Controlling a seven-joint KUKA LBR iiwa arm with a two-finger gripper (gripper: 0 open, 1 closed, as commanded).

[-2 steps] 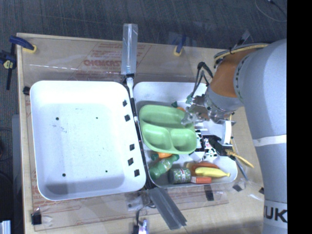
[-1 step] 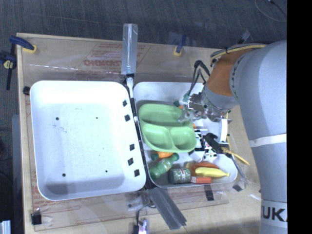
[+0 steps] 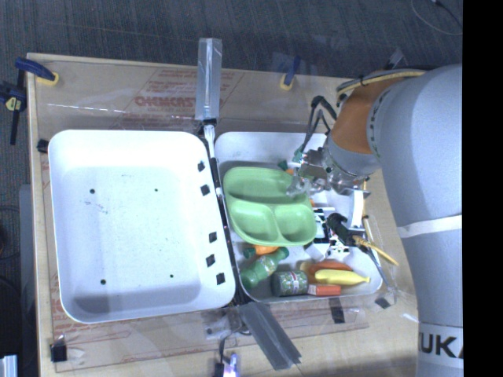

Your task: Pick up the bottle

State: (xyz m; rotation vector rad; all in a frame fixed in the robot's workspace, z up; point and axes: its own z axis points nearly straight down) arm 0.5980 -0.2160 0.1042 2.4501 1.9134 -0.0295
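Observation:
A small green bottle (image 3: 258, 270) lies on its side at the front left of the right bin (image 3: 244, 144), just below the green divided plate (image 3: 267, 206). My gripper (image 3: 303, 181) is down in the back of that bin, over the plate's right rim. It is well behind the bottle and apart from it. The wrist hides most of the gripper.
Beside the bottle lie a squat jar (image 3: 291, 283), a yellow banana (image 3: 340, 276), an orange carrot (image 3: 269, 250) and a red piece (image 3: 326, 290), packed along the front wall. The left bin (image 3: 55, 210) stands alongside. The arm covers the bench's right side.

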